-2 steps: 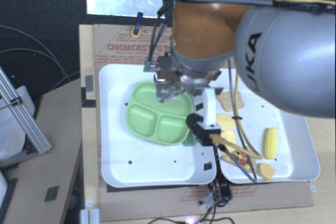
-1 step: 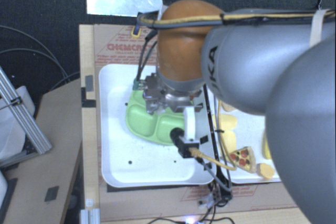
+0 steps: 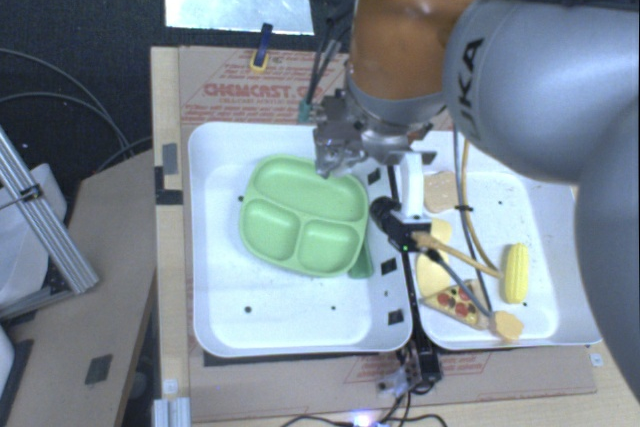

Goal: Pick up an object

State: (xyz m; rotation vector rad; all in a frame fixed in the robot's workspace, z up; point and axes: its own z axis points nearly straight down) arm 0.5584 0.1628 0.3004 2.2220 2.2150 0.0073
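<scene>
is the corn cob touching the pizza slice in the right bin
Apart. The camera view shows the corn cob upright near the right bin's right side, and the pizza slice lower left of it, with a strip of white bin floor between them.

We note a pale green divided plate in the white left bin; in the white right bin, a yellow corn cob, a red-spotted pizza slice, and a tan bread slice; arm grey, orange-banded.
</scene>
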